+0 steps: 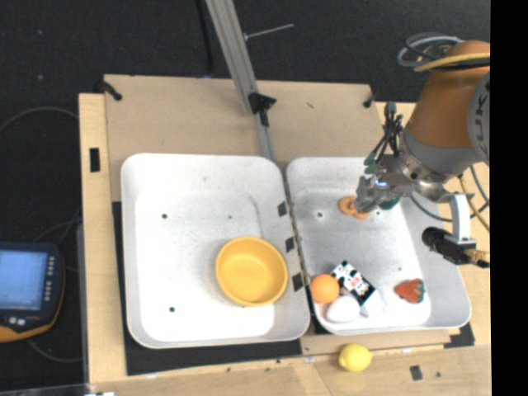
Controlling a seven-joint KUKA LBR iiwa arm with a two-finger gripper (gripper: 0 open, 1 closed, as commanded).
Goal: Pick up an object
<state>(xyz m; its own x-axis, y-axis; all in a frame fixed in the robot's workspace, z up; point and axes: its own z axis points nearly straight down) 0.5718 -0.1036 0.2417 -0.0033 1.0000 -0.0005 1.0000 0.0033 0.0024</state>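
From the fixed camera above the bench, the grey and orange arm [450, 114] reaches in from the right over the right bin [326, 184], and its gripper [373, 195] hangs low over the far part of that bin. Directly under the gripper's tip sits a small orange ring-shaped object [353, 209], partly covered by the gripper; whether the fingers are spread or closed, or touch the ring at all, cannot be told from this angle. The rest of the right bin's contents crowd its near edge: an orange ball [324, 288] against the left wall, a white rounded object [342, 309] just beside and in front of it, a black-and-white patterned block [354, 280] touching both, and a red strawberry-like piece [409, 290] apart toward the near right corner. The left bin [165, 188] holds a yellow bowl [251, 271], upright, near its right wall. A yellow lemon-like object [354, 357] lies on the bench in front of the right bin, outside it. A grey metal pole [235, 56] slants up from between the two bins, and a handheld control pendant [26, 289] with a lit blue screen rests at the far left.
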